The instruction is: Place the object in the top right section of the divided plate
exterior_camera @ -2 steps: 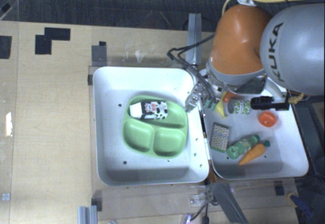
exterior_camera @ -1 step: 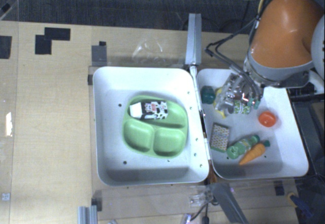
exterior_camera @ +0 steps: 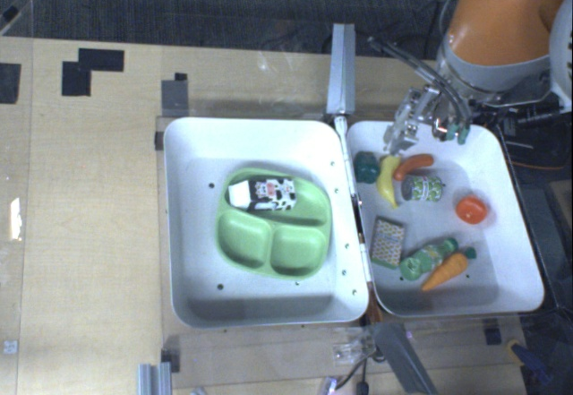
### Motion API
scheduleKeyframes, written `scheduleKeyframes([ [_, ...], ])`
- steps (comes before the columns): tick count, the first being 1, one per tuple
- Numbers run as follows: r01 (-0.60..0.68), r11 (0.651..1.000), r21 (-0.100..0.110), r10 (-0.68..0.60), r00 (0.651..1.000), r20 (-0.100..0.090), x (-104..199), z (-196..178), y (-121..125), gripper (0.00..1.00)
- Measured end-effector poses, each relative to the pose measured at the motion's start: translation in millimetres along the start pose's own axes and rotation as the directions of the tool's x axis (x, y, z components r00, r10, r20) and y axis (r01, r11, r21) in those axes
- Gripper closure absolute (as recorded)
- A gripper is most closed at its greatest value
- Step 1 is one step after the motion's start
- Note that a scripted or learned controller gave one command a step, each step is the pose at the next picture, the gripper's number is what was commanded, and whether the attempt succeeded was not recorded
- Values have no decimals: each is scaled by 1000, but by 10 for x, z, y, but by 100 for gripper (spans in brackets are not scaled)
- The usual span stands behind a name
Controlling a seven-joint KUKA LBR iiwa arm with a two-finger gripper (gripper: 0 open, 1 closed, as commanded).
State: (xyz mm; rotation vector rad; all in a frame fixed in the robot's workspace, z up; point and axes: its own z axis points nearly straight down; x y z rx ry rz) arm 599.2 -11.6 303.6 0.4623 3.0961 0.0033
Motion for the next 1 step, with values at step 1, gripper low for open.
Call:
scheduleKeyframes([
  [1, 48, 999, 2, -48, 999, -2, 593, 253, -750, 100],
])
